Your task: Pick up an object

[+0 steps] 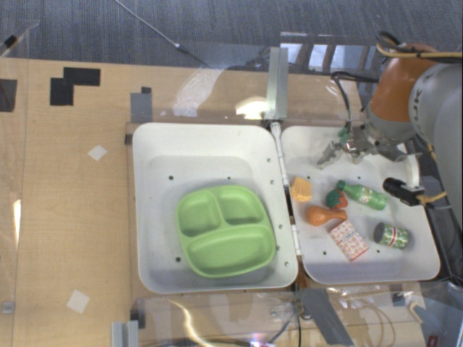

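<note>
Camera view: end effector [346,150] hangs over the back of the right bin [316,262], fingers spread apart, nothing between them. Candidate objects lie nearer the front of that bin: green bottle [364,194], orange drumstick [325,215], yellow block [301,189], red-white box [349,240], can [391,235]. Left bin [155,154] holds a green tray [226,230].

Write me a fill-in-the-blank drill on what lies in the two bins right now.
1. The light green divided plastic tray lies in the ____ white bin.
2. The small green can lies on its ____.
3. The red-and-white patterned carton lies in the right white bin, just below the ____ toy drumstick.
4. The gripper hovers over that bin's ____ end.

Missing words: left; side; orange; far
</note>
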`<control>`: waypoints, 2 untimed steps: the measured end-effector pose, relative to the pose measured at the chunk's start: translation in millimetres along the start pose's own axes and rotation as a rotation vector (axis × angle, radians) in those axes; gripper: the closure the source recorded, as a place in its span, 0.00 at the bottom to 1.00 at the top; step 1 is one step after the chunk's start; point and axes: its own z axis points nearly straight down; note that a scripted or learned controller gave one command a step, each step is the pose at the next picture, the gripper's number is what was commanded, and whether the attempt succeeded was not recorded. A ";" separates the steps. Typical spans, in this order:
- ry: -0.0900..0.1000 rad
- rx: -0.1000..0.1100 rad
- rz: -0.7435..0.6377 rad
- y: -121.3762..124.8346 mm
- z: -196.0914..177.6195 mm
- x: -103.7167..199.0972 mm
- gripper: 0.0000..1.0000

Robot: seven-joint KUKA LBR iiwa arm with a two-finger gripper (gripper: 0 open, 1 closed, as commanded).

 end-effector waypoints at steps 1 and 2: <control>0.002 0.004 0.021 -67.6 -2.6 24.2 0.00; 0.000 -0.001 0.020 -65.5 -14.3 24.2 1.00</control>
